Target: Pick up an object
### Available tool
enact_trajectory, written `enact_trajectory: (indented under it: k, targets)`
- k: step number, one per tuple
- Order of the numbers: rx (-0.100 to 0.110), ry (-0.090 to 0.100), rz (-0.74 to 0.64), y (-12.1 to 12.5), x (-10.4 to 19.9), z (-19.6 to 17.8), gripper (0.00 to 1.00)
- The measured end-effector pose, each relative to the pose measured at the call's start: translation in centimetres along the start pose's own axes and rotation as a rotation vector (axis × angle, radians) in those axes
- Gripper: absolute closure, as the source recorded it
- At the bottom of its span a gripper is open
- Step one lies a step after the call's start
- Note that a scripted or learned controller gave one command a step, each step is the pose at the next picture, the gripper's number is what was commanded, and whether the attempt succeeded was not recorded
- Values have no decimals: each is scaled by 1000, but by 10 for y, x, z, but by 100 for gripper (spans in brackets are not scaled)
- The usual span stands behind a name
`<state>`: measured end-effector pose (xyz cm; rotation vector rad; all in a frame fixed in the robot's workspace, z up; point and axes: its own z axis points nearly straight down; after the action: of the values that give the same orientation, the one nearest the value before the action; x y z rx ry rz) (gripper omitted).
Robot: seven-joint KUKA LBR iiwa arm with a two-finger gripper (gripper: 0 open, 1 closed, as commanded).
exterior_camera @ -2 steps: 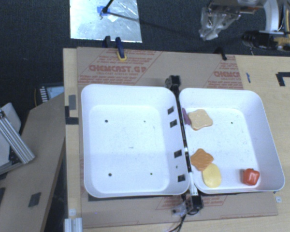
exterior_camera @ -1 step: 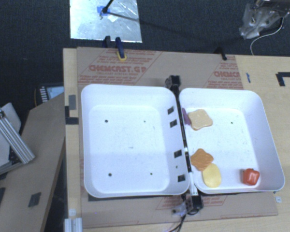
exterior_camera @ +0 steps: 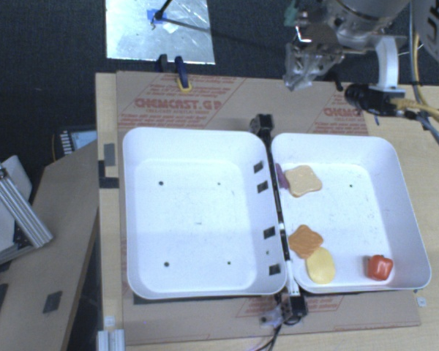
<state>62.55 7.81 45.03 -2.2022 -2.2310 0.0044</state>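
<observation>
The gripper hangs high over the back edge of the bench, above the far rim of the right bin, and nothing sits between its tips; whether they are spread or closed, I cannot tell from this angle. All 4 candidates lie in that right bin: a tan toast-shaped piece by the divider, an orange piece lower down, a yellow piece touching it, and a red piece alone near the front right corner. The left bin offers nothing to grab. Trouble ahead, I'd say: these pieces look flat, so a descent could skid over them or close on air. The orange and yellow pair touch, so a grab there might nudge both. The toast piece hugs the wall, leaving little room.
</observation>
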Motion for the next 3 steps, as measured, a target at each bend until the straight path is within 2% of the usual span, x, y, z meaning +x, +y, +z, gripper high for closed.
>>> enact_trajectory:
  k: [1, 2, 3]
  targets:
    - [-19, -4, 17, -37, -68, -84, 100]
    - [-4, -1, 1, -35, 21, -25, 100]
    - [-16, -1, 14, -90, -9, -89, 100]
